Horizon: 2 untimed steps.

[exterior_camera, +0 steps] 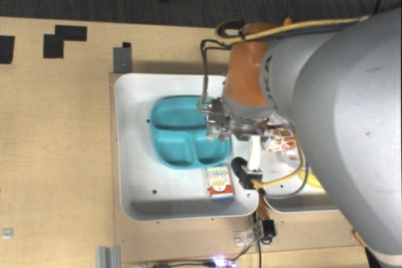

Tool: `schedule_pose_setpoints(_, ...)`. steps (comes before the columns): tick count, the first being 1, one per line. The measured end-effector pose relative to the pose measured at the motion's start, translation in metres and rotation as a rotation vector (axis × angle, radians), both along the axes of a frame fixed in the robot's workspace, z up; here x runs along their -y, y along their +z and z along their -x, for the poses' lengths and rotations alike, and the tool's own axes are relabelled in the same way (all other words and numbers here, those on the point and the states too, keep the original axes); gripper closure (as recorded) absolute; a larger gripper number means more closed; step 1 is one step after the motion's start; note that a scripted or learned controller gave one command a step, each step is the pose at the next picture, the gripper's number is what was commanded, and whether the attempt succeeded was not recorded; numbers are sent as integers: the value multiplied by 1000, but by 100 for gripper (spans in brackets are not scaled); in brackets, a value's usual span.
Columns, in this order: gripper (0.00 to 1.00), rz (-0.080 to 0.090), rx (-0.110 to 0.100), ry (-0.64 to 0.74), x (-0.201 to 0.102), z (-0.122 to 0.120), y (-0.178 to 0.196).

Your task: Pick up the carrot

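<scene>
Carrot handling first, as a judgement from the task alone: a carrot should be light, stiff and smooth-skinned, tapered so that it can roll or squirt out of a pinch, and not fragile; the best hold would be across its thicker half, jaws square to its long axis, so the taper does not wedge it loose. Where it lies I cannot tell for certain; the arm covers most of the right bin, and a yellow-orange sliver at the edge of the arm's bulk in that bin may be it, though too little shows to say. The gripper hangs below the orange band, over the left bin, at the right edge of a teal divided tray; seen from above, the wrist hides its tip, so whether it is open or closed, and whether it has hold of anything, cannot be told. Just beside it toward the near rim lies a small printed carton, apart from the tray; a red-and-white packet sits under the wrist toward the right bin. The pick looks not yet done; the risk I would name is closing on the tray's wall or the carton instead.
</scene>
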<state>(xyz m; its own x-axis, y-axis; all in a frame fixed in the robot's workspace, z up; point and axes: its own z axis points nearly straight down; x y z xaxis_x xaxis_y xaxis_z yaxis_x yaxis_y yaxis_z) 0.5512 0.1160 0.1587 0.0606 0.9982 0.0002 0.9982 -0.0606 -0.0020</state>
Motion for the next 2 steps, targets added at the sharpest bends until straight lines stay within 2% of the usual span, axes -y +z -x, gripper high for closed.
schedule_pose_setpoints(1,100,-4,0,-222,-113,25,23)
schedule_pose_setpoints(2,100,-2,14,94,-108,-51,176)
